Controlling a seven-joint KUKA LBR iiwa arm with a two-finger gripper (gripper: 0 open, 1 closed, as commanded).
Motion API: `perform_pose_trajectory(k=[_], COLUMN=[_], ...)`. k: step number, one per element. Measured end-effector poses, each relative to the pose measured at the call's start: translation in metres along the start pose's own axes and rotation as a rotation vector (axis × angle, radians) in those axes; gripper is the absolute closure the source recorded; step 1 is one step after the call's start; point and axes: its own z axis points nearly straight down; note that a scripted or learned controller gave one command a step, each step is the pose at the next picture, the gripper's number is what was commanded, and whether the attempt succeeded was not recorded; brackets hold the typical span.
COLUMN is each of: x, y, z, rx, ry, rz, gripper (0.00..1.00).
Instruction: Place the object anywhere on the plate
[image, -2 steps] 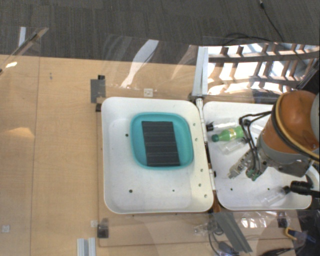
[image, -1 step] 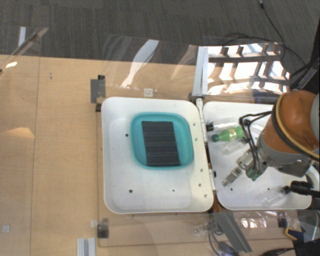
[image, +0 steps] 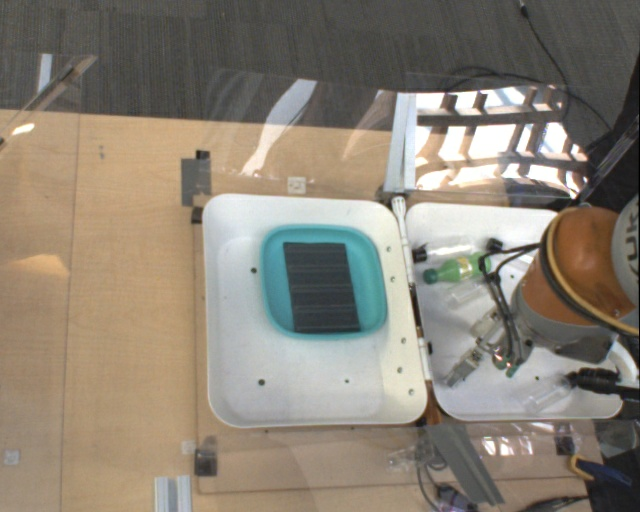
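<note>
In the left bin (image: 230, 380) sits a teal plate (image: 277, 310), roughly mid-bin toward the back, w/ a dark ribbed rectangular pad (image: 322, 287) lying flat on it, fully inside the plate rim. Pad looks like the task's thing and it's on the plate, touching nothing else.

Gripper (image: 490, 345) is over in the right bin (image: 480, 405), well apart from the pad, w/ the bin walls between them. Arm (image: 580, 275) comes in from the right, grey body w/ orange band, covering much of that bin's right half. Fingers: metal bits and wires tangled at the tip, can't tell if wide or narrow, nothing seen held between them.

Right bin contents: green bottle-like item (image: 452, 268) lying on its side near the back left, a clear plastic piece (image: 445, 247) just beside it, another clear bit (image: 540, 398) near the front wall. Black cable (image: 510, 250) loops from the arm across the back of the bin.

Both bins side by side on the wood bench (image: 100, 300), walls touching at the middle. Clear sheet over the bench w/ glare at the back. Small black bracket (image: 197, 180) by the left bin's back left corner.
</note>
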Motion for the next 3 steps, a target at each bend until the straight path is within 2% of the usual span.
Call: perform_pose_trajectory(k=[1, 2, 3], x=[-0.026, -0.055, -0.053], y=[-0.033, -0.069, -0.071], z=[-0.165, -0.159, -0.059], rx=[0.008, 0.010, 0.011], ry=[0.006, 0.007, 0.011], rz=[0.059, 0.124, 0.096], gripper=[0.00, 0.00, 0.00])
